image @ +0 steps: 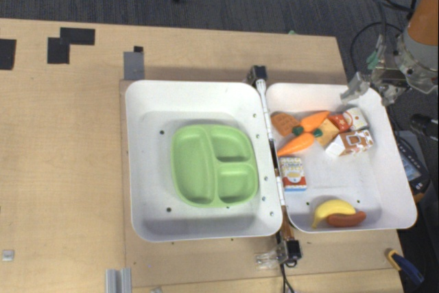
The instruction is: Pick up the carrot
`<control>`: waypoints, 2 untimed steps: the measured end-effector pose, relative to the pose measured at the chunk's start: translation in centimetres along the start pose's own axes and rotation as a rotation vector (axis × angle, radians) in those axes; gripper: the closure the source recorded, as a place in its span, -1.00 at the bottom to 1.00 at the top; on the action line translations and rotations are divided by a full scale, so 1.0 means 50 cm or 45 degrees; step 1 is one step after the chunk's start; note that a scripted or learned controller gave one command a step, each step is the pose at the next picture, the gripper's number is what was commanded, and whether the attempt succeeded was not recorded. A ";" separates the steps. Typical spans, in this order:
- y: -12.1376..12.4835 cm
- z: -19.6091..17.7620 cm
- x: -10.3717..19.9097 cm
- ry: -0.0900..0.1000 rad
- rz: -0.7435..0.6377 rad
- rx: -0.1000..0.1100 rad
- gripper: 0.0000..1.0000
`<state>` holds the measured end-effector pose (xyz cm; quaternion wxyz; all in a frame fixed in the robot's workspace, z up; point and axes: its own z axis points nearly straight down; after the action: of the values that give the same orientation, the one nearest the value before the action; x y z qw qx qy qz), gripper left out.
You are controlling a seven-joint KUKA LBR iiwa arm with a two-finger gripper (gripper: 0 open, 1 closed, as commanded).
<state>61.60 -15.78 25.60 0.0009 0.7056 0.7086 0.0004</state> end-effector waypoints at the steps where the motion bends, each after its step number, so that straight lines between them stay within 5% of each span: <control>1: 0.000 0.309 0.079 0.002 -0.253 0.000 -1.00; 2: 0.103 0.342 0.137 -0.001 -0.189 0.014 -1.00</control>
<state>66.74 -8.93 8.49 -0.0027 0.6511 0.7590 -0.0037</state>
